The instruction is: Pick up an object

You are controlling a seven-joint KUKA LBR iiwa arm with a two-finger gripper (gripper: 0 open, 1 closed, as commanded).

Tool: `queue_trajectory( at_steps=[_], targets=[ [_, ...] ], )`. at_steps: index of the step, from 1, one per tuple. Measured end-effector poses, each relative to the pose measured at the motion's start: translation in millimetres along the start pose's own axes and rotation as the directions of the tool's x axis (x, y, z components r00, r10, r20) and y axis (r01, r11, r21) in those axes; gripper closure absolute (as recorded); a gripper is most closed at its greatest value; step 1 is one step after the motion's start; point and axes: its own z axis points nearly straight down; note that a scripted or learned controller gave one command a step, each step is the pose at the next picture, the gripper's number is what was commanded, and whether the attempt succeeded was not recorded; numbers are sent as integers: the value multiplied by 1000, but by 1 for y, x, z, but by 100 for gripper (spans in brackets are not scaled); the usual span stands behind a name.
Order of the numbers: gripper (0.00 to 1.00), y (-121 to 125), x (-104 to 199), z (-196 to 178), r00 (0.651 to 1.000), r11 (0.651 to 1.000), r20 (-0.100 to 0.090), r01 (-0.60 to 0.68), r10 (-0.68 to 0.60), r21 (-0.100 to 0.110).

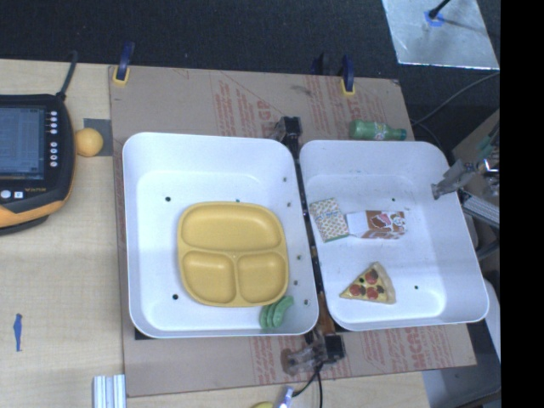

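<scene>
Gripper (444,185) parked at the right bin's (459,253) edge

Can't tell from here if the jaws are open; pizza slice (371,284) sits untouched inside.

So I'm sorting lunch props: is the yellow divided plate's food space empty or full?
Empty: the yellow divided plate lies flat in the left bin, its three compartments bare.

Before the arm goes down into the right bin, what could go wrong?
1. The pizza slice and both small packets lie flat, so the tool may slide over them.
2. The packets lie close together; it might catch both.
3. The tool is at the right bin's rim and could bump it.
</scene>
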Motion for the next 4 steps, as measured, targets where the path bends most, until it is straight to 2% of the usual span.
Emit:
queue_trajectory(
  at_steps=[1,2,3,4],
  targets=[
    [0,72,43,148,1000,1000,-1,1,-1,4],
    [0,47,46,189,1000,1000,0,1,-1,1],
    [100,47,45,178,1000,1000,1,3,-3,1],
    [0,47,45,178,1000,1000,2,4,-4,2]
  ],
)
